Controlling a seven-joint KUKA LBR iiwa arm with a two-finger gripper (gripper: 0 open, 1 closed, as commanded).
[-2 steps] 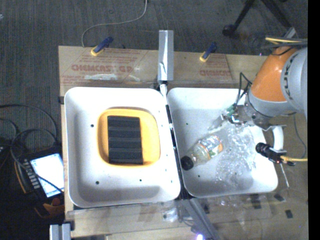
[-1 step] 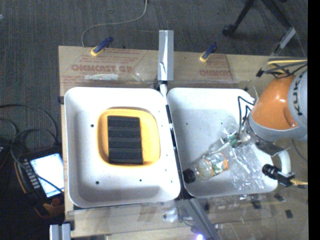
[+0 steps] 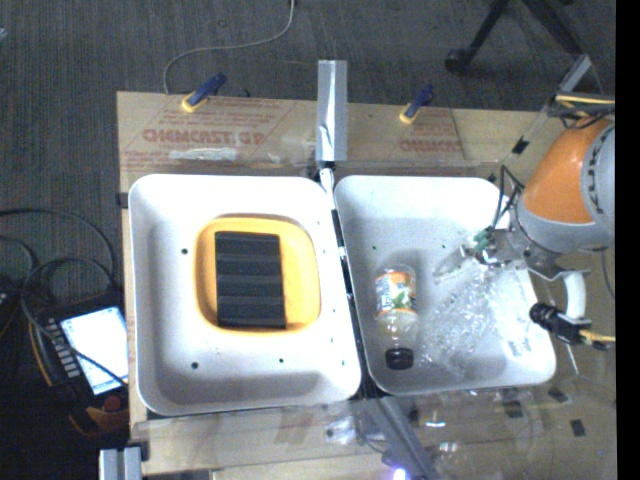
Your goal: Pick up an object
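My arm comes in from three o'clock, the orange band (image 3: 560, 183) sitting over the right rim of the right bin (image 3: 420, 193), and my gripper (image 3: 487, 248) hangs low over that bin's right half, about at the top edge of a crumpled clear plastic wrapper (image 3: 470, 308). Whether my gripper is apart or together I cannot tell; the metal at the tip blends into the glare of the plastic, and I see nothing clamped in it. The nearest candidate to lift is that wrapper, lying just beneath and toward seven o'clock from my tip, spread loosely across the bin floor toward its lower right corner. A small clear bottle (image 3: 396, 308) with an orange label and a dark cap lies further out, toward eight o'clock from me, near the bin's left wall; its long axis runs roughly twelve to six, cap at the six o'clock end. In the left bin (image 3: 160, 298) sits a yellow tray (image 3: 208, 268) carrying a black ridged block (image 3: 250, 280), well apart from me at nine o'clock, across the divider. I judge the wrapper the shortest reach, though flimsy and hard to read; the bottle would need a crossing grip at right angles to its length.
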